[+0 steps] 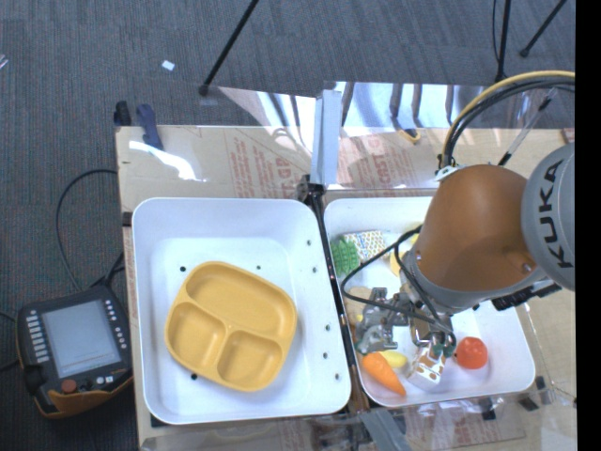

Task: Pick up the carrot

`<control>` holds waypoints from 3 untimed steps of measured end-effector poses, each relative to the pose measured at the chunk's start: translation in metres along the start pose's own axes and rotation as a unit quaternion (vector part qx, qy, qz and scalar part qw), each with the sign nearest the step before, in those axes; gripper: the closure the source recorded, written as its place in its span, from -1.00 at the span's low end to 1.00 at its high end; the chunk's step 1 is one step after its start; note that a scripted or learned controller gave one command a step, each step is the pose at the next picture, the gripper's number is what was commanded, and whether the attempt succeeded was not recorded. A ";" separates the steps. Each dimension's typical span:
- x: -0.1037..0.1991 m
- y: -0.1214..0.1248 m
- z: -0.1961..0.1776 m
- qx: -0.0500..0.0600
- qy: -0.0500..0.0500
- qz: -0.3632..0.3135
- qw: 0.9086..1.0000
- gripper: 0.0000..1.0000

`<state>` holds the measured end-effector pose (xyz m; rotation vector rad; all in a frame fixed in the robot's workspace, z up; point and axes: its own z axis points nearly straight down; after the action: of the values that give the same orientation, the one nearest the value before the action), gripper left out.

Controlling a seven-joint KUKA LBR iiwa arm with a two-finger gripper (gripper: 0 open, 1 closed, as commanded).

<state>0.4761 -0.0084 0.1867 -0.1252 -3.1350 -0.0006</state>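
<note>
Now the carrot (383, 372) lies by the front edge of the right bin (512, 372), w/ the pincer (402, 332) just above it, prob. to grab; can't tell its state.

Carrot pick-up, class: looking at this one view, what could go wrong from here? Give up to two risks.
1. The carrot lies by the right bin's near wall, with a small yellow item touching it; the gripper may catch that instead.
2. The red ball sits close by and could be knocked away as the arm descends.
</note>
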 end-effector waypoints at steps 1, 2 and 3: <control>0.000 0.000 0.000 0.000 0.000 0.000 1.000 -1.00; 0.006 0.059 0.001 0.000 -0.001 0.141 0.990 -1.00; 0.005 0.059 -0.008 0.000 0.000 0.140 0.990 1.00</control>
<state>0.4761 0.0511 0.1952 -0.5623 -3.0874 -0.0001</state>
